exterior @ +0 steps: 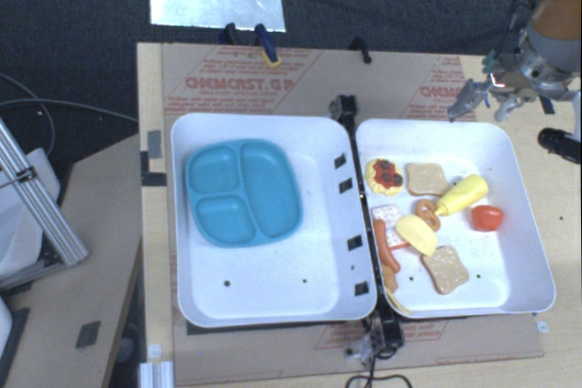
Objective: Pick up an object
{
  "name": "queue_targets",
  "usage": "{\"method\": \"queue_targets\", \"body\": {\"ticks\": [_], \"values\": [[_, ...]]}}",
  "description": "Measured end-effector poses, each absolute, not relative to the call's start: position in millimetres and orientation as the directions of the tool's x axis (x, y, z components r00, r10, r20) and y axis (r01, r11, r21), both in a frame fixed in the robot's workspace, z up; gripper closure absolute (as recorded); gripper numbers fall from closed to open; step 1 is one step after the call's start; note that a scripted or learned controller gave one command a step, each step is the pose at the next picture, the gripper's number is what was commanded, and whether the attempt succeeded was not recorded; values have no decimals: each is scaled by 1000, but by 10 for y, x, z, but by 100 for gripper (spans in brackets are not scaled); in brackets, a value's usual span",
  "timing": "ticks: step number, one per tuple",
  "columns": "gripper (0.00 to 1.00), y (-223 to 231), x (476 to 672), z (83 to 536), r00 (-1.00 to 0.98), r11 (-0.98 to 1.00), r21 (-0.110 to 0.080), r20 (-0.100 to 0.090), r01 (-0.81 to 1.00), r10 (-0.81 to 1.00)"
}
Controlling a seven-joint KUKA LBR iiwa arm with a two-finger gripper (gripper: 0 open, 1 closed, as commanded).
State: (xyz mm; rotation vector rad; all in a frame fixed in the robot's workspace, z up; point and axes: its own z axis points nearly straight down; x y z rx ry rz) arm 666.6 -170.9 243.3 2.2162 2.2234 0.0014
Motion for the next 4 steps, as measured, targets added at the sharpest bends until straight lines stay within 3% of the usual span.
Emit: {"method": "queue_targets", "body": {"ticks": [1, 2, 3, 4], "values": [[0, -2083, 6578, 1326, 1, -1, -4, 0, 1000, 1000], [0, -1984, 6550, 836, -3, 3, 4, -1, 1000, 1000], [0, -1990, 6705, 869, -5, 5, 6, -2, 1000, 1000], [0, -2070, 6174, 878, 1, -1, 7, -1, 1000, 1000]]}}
